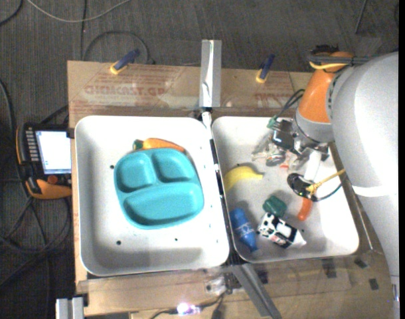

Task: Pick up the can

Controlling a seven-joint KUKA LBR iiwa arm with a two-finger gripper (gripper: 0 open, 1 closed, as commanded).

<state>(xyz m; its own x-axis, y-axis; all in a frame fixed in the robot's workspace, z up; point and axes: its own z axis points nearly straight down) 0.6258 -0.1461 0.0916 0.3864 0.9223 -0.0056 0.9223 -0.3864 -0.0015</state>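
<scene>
Pincer (279, 145) hangs low in the right bin (335, 244); I cannot tell if it is wide or narrow, and nothing shows in it. Just beside it, to its left, lies a banana (242, 175). Farther, below and left of it, lies a blue cylinder (243, 228), I judge the can. The step is the approach: next the pincer must travel over the can and descend.

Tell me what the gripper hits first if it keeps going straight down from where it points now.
Probably the bare floor of the right bin: the gripper hangs over its far part. The banana lies nearer the camera, likely outside that line; depth is unclear.
</scene>
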